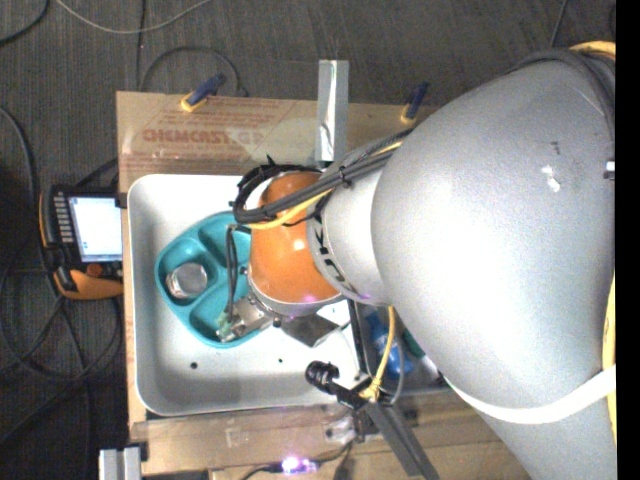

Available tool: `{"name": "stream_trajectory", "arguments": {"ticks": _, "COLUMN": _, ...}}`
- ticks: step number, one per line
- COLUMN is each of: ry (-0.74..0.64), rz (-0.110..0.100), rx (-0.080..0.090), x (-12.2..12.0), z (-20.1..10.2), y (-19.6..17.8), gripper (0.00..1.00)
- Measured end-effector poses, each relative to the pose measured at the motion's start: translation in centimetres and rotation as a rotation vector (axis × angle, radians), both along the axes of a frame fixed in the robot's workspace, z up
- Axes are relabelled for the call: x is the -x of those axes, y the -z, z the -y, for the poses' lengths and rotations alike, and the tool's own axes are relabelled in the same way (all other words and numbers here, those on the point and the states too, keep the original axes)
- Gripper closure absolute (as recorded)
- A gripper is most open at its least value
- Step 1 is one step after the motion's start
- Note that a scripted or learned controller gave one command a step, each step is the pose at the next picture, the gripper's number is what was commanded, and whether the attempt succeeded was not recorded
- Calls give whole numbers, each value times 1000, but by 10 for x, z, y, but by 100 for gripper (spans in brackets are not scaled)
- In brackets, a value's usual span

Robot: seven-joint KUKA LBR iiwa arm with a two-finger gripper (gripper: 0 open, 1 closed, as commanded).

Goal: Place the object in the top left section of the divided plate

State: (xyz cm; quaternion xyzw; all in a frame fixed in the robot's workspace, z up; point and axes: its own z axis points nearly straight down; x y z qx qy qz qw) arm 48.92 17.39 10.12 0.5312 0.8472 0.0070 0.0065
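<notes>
Jaws (232,323) hang over the lower edge of the teal plate (185,253), but whether they are spread or pinched together cannot be told, since the wrist hides them. A round silver object (186,281) sits in the plate's left section, apart from the jaws. The plate lies in the left white bin (150,368), partly under the arm (450,258) and its orange band (285,258). The bench (180,133) shows as cardboard above the bin. An orange handset (85,238) lies to the left.
</notes>
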Motion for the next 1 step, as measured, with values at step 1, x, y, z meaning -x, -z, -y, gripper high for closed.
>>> {"name": "stream_trajectory", "arguments": {"ticks": 1, "ry": -24, "rz": -19, "rx": 9, "x": -34, "z": 80, "y": -82, "gripper": 100}}
